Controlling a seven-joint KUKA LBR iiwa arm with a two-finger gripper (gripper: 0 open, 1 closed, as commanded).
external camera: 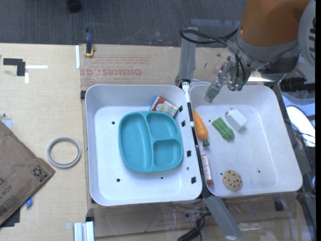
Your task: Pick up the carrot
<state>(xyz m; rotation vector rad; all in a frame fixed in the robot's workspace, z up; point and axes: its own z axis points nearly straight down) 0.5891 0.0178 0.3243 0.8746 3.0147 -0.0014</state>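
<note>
Standing at the bench, I note the gripper point(224, 84) hanging over the far-left corner of the right bin point(281, 185), tilted, its fingers parted a little with nothing between them. The carrot point(200, 126) lies in that same bin, hard against the left wall where the two bins meet, orange body pointing away from me and its small green stalk end toward me. It sits near the gripper but nearer the front, so my judgement is that the step in hand is the approach, with the grasp not yet begun. To do it well the arm should come over the thick middle of the carrot and turn the wrist so the fingers close across the narrow width, not along the length. The wall is the trouble: one finger must drop into the slim gap between carrot and bin edge, and if it lands on the rim the closure will likely miss or flick the carrot sideways. Opening wider before the descent would help, as would a straight vertical drop. The green vegetable piece point(222, 129) and the white block point(235, 119) lie just to the carrot's right, apart from it, so the outer finger has room. The cookie point(232, 180) sits well clear toward the front. The left bin point(100, 185) holds a blue divided plate point(150, 142) and a small carton point(164, 106), neither concerned here.
</note>
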